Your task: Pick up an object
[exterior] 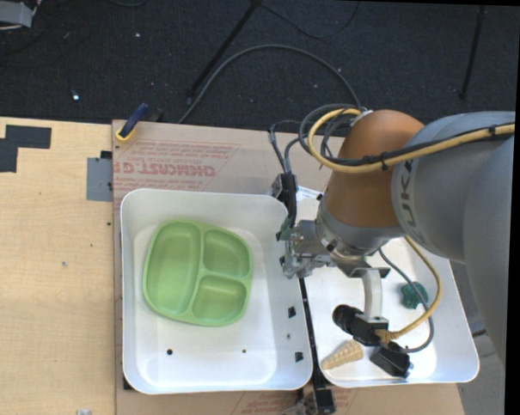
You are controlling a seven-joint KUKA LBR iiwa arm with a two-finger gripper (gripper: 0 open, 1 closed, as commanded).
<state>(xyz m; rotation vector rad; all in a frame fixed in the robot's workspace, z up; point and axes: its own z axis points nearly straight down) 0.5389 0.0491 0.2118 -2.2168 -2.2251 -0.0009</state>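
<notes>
Plainly the tool [294,252] hangs over the wall between the two bins, under the arm's orange band; whether it is released or clenched cannot be told from this slant. Nearest to it, on the left, the green plate [197,273] lies flat in the left bin [201,367], near the tool but apart from it; it looks like light, stiff, smooth plastic, probably slippery and too broad to span, so its raised rim or a divider ridge seems the place to pinch. Farther off, in the right bin [448,339], a small cone [341,355] lies on its side; it looks light and apt to roll.
</notes>
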